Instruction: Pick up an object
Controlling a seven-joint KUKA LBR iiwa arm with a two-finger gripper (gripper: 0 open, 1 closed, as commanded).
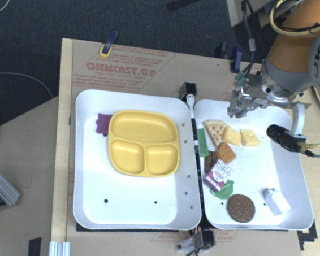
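Hovering over the right bin's (298, 167) far edge, my gripper (237, 110) carries nothing I can see; its closure I cannot tell. Just beneath it lie 2 pale yellow cheese chunks (241, 137) beside a pizza slice (214, 130).

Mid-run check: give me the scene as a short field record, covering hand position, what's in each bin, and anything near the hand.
hand: hand over the far edge of the right bin
left bin: left bin holds a yellow divided tray with a purple item against its left side
right bin contents: pizza slice toy, two yellow cheese-like blocks, brown cracker, snack packet, round brown cookie, small white item
nearest to hand: pizza slice toy and cheese-like blocks, just below it
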